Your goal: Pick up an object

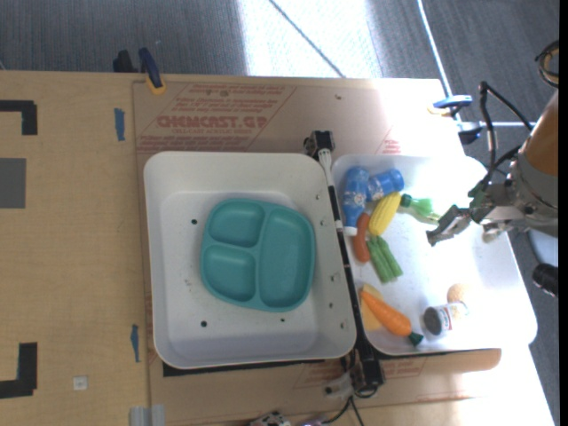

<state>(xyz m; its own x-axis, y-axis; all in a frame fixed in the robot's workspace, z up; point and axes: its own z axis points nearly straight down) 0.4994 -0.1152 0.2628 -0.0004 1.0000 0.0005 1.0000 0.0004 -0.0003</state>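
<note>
- The toy corn cob was yellow and lay slantwise in the right bin, touching a blue bottle and close to green bean pods.
- My end effector hung over the right bin's bare floor, to the corn's right and apart from it.
- Whether my end effector was parted or closed, I could not tell; I saw nothing in it.

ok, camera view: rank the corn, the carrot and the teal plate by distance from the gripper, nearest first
1. Corn: right bin, upper part, just left of the gripper.
2. Carrot: right bin, near its lower left corner, below and left of the gripper.
3. Teal plate: in the left bin, farthest.
</note>
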